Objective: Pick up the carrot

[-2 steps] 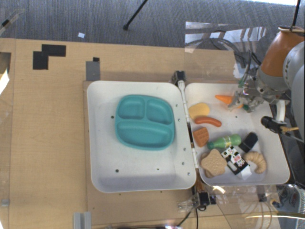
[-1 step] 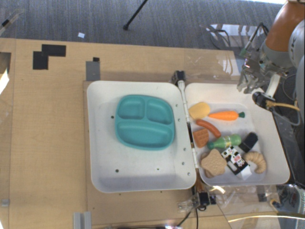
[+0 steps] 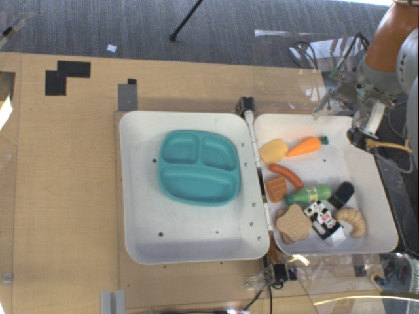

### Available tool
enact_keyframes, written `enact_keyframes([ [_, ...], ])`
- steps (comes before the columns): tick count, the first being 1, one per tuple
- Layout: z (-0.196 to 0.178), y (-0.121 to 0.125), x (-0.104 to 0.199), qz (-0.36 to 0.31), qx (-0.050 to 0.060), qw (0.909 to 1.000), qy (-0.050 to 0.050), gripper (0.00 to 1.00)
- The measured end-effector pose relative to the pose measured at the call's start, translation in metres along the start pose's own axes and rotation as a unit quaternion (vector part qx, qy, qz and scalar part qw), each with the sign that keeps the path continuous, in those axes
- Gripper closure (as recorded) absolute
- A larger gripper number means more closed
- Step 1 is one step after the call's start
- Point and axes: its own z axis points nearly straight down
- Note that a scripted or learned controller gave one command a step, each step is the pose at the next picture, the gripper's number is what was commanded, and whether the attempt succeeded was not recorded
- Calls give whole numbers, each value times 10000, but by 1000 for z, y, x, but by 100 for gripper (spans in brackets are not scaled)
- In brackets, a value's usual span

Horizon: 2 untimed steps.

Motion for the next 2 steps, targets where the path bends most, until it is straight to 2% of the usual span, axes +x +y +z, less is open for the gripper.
enact_keyframes([
  [1,109,-45,-29,369,-2,9993,16,0],
  [2,109,-30,32,863,264,9957,-217,0],
])
